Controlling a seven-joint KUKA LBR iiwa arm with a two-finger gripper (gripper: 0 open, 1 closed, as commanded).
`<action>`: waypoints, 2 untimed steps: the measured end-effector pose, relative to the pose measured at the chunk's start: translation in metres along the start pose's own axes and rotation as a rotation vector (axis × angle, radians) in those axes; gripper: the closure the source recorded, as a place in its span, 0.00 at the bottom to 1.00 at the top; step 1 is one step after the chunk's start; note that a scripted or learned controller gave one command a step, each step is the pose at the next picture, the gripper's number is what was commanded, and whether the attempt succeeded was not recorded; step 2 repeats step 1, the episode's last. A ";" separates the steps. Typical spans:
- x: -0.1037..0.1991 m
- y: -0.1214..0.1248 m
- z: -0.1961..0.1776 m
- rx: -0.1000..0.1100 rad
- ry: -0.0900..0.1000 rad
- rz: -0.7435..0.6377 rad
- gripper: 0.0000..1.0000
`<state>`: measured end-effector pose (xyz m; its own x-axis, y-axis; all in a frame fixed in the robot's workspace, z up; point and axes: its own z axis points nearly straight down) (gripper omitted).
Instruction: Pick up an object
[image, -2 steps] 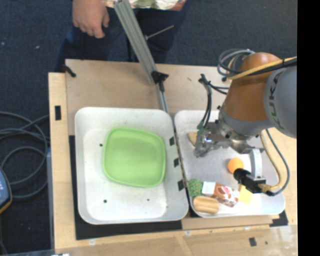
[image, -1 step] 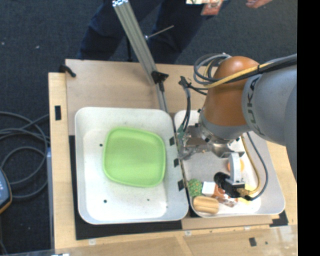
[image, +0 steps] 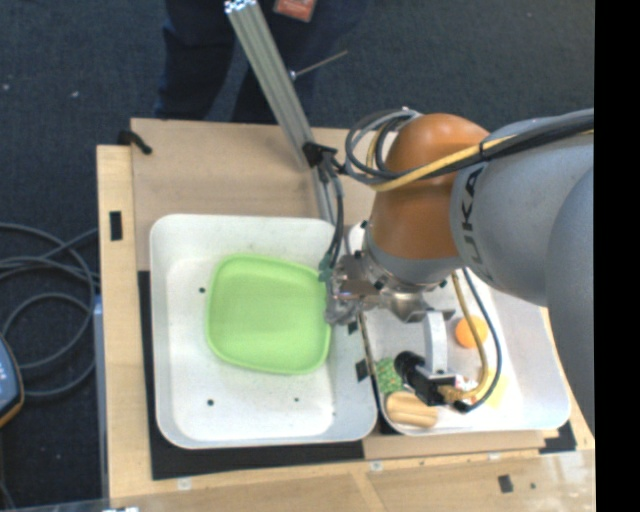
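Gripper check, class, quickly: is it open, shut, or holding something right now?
The gripper: cannot be told from this view; it hangs by the right edge of the green plate.

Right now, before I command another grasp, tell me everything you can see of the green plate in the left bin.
The green plate is a lime, squarish dish with rounded corners and a raised rim, seemingly smooth plastic. It lies flat, face up, on the floor of the left bin, toward its right side. The arm overhangs its right edge; whether anything touches it there cannot be told.
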<state>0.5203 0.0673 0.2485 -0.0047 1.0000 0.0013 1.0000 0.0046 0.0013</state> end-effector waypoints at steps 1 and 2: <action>-0.002 0.000 0.000 0.001 -0.001 0.005 0.00; -0.002 0.000 0.000 0.001 -0.001 0.005 0.00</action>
